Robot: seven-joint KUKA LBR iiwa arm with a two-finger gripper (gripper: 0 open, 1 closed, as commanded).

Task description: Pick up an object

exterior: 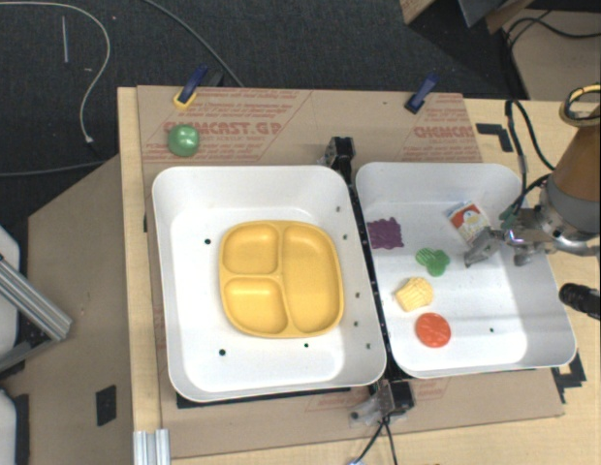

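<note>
Five small things are seen in the right bin (533, 352), the red-and-white packet (466, 219) being nearest, just up and left of the gripper (482, 250), which is held low with nothing clamped.

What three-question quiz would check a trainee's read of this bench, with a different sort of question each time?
1. True or false: the yellow plate lies in the left bin.
2. Which toy in the right bin lies nearest the gripper? A) the red toy B) the white and red pack C) the purple toy
3. Fill in: the green ball rests on the ____, outside both bins.

Key: 1 true. 2 B. 3 cardboard.
</note>
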